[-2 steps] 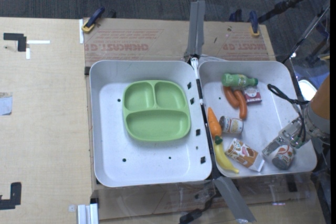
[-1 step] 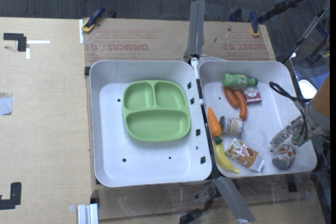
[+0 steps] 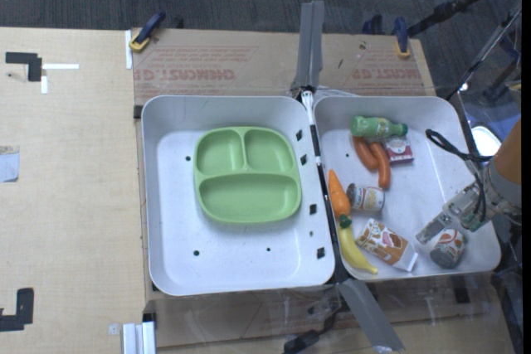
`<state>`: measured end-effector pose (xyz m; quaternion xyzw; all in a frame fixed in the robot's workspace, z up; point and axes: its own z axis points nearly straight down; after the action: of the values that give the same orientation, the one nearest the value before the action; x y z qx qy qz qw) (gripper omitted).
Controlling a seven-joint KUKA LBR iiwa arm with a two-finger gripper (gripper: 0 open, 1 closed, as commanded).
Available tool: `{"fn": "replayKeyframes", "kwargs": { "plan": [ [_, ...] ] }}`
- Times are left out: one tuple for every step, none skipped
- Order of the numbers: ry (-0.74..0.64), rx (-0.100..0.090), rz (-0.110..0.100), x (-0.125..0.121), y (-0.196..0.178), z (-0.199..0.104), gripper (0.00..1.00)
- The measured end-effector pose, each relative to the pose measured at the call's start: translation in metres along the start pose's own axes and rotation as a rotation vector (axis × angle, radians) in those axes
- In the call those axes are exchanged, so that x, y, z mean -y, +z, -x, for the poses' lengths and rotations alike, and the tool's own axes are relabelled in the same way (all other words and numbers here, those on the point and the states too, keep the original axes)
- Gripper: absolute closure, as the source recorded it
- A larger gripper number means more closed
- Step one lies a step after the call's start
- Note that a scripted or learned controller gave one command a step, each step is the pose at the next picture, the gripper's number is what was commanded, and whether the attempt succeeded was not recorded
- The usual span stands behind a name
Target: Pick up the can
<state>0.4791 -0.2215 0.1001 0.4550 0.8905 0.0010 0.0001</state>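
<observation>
My hand [image 3: 437,228] hangs low in the right bin [image 3: 452,113] near the worktop's right edge, just above the can [image 3: 448,247] lying in the bin's front right corner, grip state impossible to tell.

I see the hand [image 3: 438,228] at lower right of the frame, just above a can [image 3: 448,248] lying in the right bin [image 3: 431,108].
</observation>
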Motion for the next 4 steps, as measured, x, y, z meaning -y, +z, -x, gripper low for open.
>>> {"fn": "replayKeyframes", "kwargs": {
  "plan": [
    [0.000, 0.000, 0.000, 0.000, 0.000, 0.000, 0.00],
    [0.018, 0.001, -0.001, -0.084, -0.008, -0.034, 0.00],
    [-0.150, 0.003, -0.001, -0.020, -0.080, 0.004, 0.00],
    [-0.218, 0.002, 0.000, 0.001, 0.008, 0.000, 0.00]
  ]
}}
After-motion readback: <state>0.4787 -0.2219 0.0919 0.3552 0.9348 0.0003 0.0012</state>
